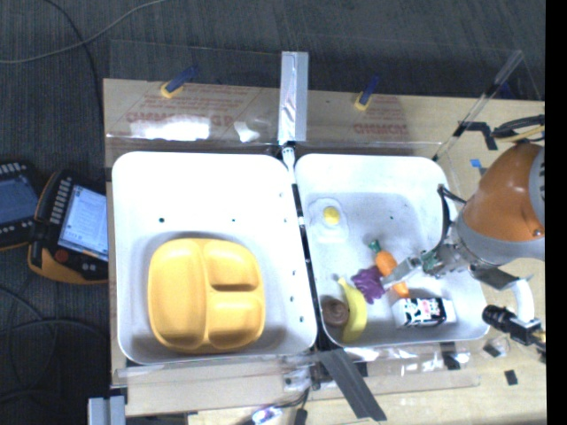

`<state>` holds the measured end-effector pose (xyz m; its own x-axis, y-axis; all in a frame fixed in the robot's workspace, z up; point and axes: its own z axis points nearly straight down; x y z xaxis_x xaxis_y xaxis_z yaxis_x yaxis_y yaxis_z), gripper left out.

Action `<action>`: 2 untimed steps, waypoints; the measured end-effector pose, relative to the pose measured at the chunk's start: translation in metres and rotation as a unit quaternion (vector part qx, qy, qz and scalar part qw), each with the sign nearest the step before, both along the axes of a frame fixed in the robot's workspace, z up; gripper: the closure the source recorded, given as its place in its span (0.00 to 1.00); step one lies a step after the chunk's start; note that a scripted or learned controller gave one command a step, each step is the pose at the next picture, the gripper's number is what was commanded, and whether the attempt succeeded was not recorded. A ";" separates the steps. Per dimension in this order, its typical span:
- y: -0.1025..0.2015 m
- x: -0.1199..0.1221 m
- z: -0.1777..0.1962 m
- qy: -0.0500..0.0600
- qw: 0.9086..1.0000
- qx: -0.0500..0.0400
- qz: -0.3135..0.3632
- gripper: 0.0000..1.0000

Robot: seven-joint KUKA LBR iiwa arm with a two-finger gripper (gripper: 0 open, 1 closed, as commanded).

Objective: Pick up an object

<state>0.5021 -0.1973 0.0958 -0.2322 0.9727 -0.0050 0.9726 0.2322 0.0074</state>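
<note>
- Left bin [133,193]: holds a yellow compartment tray [205,292], sitting toward the near side.
- Right bin [390,173]: toys clustered near the front.
- Arm [500,206]: comes in from the right over the right bin's right rim, orange band showing.
- Gripper [409,271]: low in the right bin, tip close to the carrot [384,261] and grapes [368,282]; can't tell if it's parted or closed, nothing visibly held.
- Banana [353,308]: front of right bin, beside the brown donut [333,309].
- Milk carton [423,311]: lying flat near the front right corner.
- Fried egg [330,215]: apart from the rest, back left of right bin.
</note>
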 end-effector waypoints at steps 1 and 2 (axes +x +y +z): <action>0.002 0.000 0.008 0.001 1.000 0.002 0.000 1.00; 0.106 0.031 0.097 0.005 0.998 0.002 -0.064 1.00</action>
